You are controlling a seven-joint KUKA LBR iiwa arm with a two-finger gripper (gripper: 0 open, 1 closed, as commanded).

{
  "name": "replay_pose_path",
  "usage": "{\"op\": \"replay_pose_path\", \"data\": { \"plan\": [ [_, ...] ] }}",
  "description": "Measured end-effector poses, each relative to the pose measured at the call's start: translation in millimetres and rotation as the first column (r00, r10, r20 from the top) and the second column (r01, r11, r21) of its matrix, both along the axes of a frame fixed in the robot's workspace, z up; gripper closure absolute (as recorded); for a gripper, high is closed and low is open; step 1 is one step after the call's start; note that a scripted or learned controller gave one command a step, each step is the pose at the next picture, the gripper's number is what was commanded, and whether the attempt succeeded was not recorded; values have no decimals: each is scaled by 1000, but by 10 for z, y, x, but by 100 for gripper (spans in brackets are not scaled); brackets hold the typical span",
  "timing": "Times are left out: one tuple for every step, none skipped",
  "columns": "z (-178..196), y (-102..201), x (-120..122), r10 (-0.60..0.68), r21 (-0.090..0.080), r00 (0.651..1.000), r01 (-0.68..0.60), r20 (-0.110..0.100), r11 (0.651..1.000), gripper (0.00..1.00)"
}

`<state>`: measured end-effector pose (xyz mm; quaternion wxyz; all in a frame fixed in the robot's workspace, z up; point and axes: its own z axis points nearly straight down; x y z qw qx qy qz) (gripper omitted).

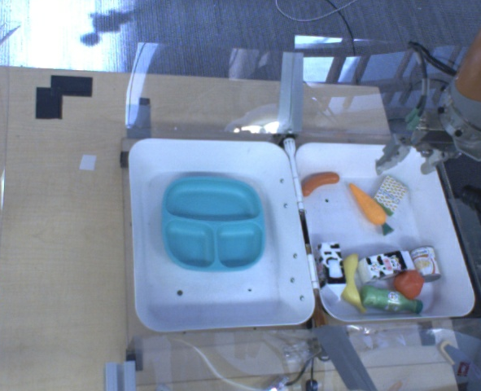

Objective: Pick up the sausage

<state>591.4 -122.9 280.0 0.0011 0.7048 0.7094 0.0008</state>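
Observation:
The sausage [319,182] is a short orange-red link lying near the top left corner of the right bin [460,251], close to the divider. My gripper [408,160] hovers over the bin's far right corner, well to the right of the sausage. Its two grey fingers [386,158] are spread apart with nothing between them. The small patterned packet [391,193] lies just below the gripper.
A carrot [369,205] lies right of the sausage. Along the bin's near side sit a black-and-white carton [330,263], a banana [351,281], a milk carton [385,265], a tomato [408,283], a green bottle [391,300] and a can [425,261]. The left bin [150,300] holds a blue divided plate [214,221].

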Motion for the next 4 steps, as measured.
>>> {"op": "replay_pose_path", "data": {
  "plan": [
    [1421,391,-271,287,-3,958,-287,5,958,0],
    [1331,899,-401,244,-1,970,-244,3,970,0],
    [-21,1536,-358,149,0,989,-149,-1,989,0],
    [1497,1191,-458,300,-2,954,-300,5,954,0]
  ]
}}
